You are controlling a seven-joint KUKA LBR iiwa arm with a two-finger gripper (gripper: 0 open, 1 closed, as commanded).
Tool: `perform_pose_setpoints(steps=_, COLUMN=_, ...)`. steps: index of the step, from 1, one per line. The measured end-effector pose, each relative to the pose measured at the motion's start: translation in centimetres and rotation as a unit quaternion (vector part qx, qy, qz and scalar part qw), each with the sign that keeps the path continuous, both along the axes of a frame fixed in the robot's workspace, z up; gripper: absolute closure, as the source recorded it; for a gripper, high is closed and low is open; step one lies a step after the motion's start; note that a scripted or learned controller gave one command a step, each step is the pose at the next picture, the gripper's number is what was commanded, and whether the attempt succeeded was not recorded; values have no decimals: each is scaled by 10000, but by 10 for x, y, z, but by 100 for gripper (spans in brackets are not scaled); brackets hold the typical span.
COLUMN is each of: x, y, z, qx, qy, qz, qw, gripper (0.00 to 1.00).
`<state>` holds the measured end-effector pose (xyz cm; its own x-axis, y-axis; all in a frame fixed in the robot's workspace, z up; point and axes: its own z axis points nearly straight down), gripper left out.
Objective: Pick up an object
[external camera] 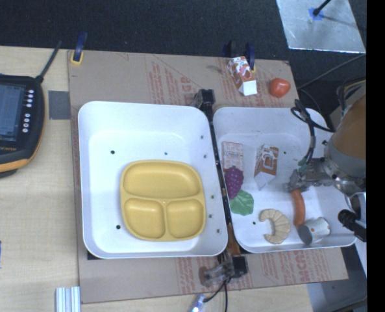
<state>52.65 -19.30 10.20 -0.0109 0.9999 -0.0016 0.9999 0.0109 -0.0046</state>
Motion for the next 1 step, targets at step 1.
perform_pose_setpoints(steps=1, x=-3, y=115, z=90, qx=9, qy=-9, qz=-13, qw=10000, gripper=100)
